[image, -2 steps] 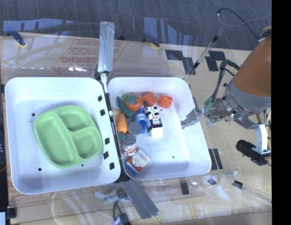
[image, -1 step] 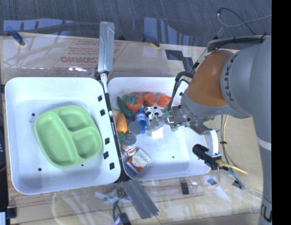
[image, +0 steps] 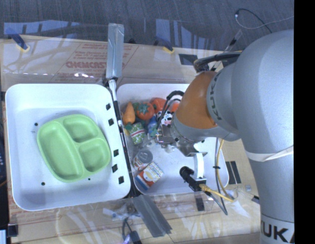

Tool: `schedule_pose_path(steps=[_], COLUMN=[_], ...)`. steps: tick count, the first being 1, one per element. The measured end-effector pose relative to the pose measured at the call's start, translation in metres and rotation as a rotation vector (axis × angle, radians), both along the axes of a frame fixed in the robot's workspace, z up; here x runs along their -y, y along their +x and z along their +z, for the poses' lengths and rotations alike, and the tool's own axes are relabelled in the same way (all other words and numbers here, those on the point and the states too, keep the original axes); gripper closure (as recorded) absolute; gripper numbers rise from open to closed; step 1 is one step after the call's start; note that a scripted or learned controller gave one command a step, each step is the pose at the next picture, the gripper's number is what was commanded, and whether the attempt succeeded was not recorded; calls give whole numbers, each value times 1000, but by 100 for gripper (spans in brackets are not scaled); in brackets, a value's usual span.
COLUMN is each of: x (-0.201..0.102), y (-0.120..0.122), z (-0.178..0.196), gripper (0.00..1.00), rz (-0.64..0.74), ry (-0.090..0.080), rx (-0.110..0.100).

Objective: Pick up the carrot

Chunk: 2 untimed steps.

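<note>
The carrot [image: 128, 114] is a small orange cone lying near the left wall of the right bin [image: 142, 91], beside a red-orange tomato-like toy [image: 145, 110]. My gripper [image: 161, 134] hangs low over the middle of the right bin, to the right of and a little below the carrot, among the clutter. The arm's wrist with its orange band [image: 195, 105] covers most of the gripper, and nothing shows between its fingers.
The left bin [image: 25, 100] holds a green divided plate [image: 73, 146]. Around the gripper lie a green packet [image: 135, 132], a tin can [image: 143, 158], a printed carton [image: 149, 174] and another orange toy [image: 158, 104]. A black divider [image: 117, 136] separates the bins.
</note>
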<state>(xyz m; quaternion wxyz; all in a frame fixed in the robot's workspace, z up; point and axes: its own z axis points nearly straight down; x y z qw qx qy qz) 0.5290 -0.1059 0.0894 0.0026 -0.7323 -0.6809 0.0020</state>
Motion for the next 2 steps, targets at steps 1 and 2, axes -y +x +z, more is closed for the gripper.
schedule_pose_path(steps=[1,2], x=[0,0], y=[0,0], z=[0,0], gripper=[0,0], rz=[-1,-1], ry=[0,0], rx=[0,0])
